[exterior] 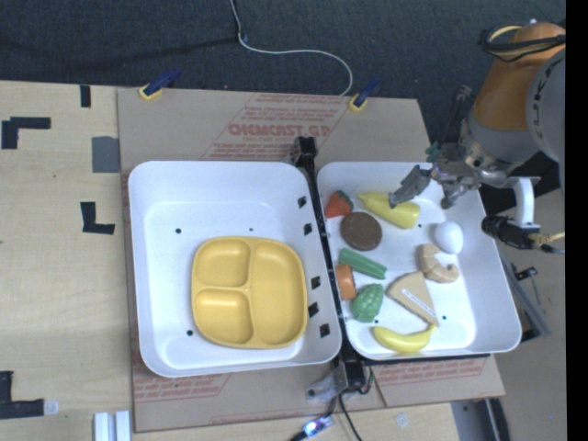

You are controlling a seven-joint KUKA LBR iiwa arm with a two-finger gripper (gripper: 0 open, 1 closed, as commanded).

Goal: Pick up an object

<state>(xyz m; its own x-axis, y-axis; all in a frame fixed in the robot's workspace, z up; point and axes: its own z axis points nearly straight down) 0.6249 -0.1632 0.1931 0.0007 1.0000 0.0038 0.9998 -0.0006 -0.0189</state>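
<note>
With its fingers spread and holding nothing, the end effector [428,186] should descend squarely astride the yellow pepper [390,209] near the right bin [487,324]'s far edge.

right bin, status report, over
Tool over right bin, nothing between its fingers. Nearest pick: yellow pepper just below it. Brown disc and white egg close on either side.

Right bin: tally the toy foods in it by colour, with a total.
Yellow: 2, the curved yellow banana and the yellow corn-like piece
Green: 2
Orange-red: 2
Brown: 1
White: 1
Tan: 2
Total: 10
</note>
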